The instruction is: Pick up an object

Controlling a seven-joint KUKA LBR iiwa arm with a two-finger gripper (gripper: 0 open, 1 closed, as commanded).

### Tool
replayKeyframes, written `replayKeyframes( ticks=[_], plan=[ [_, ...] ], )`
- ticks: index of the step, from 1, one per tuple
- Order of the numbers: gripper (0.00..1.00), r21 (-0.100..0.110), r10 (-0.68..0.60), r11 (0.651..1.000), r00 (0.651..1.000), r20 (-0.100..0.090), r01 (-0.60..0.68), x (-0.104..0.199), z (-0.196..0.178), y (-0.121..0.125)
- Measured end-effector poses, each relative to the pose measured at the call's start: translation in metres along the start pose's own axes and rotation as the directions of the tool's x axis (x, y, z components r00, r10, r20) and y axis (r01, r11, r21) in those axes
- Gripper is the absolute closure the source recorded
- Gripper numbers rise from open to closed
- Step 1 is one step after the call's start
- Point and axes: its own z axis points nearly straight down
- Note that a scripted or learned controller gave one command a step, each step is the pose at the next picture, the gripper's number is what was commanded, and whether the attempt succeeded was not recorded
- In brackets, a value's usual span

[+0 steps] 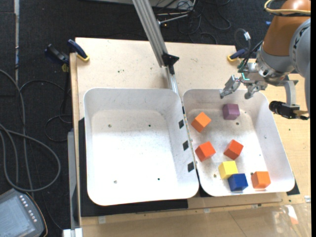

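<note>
The claw (241, 88) hangs spread wide, grasping nothing, in the upper right of the frame just above the purple cube (230, 111).

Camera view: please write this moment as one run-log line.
gripper: open, above small purple block | holding: nothing | right white bin: seven blocks | step: pick not yet done

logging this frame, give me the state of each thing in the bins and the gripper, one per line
gripper: open, above the purple cube, holding nothing
purple cube: resting in the right bin, ungrasped
orange cubes: four, loose in the right bin
yellow cube: on the bin floor, touching the blue cube
blue cube: resting near the front wall
right bin: holds all seven cubes
</note>
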Motion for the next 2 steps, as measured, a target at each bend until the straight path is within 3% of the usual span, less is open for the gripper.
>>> replayKeyframes(
  ticks=[1,2],
  plan=[
    [0.0,-0.004,-0.002,1.0,1.0,0.002,0.002,0.0,-0.003,0.001],
    [0.0,0.002,0.001,1.0,1.0,0.0,-0.001,-0.002,0.061,0.0]
  ],
)
